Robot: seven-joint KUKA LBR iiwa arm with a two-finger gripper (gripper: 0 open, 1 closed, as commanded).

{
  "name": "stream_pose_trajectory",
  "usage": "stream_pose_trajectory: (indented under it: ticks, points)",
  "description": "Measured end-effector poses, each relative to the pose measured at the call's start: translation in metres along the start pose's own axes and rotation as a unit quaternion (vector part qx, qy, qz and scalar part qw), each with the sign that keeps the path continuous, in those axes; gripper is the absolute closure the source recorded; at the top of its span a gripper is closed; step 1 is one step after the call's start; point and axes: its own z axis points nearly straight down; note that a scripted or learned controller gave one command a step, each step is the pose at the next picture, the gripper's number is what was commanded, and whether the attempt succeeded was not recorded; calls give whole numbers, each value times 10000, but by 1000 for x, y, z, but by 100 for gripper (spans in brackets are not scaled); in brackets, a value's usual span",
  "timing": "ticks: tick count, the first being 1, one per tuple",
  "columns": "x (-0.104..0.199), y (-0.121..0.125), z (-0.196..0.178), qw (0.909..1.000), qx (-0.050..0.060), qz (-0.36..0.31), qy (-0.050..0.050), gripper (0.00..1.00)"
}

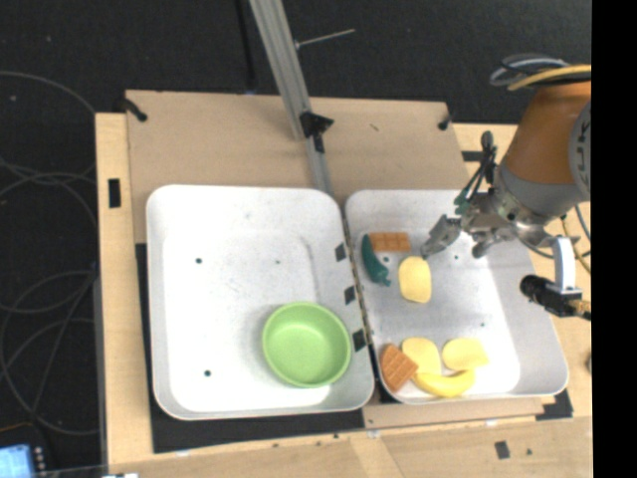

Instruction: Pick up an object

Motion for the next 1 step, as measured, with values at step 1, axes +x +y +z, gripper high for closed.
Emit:
stream_pose_trajectory:
  ticks: [1]
  points:
    - [-3, -4, 63, 10000, 13, 3, 2, 0]
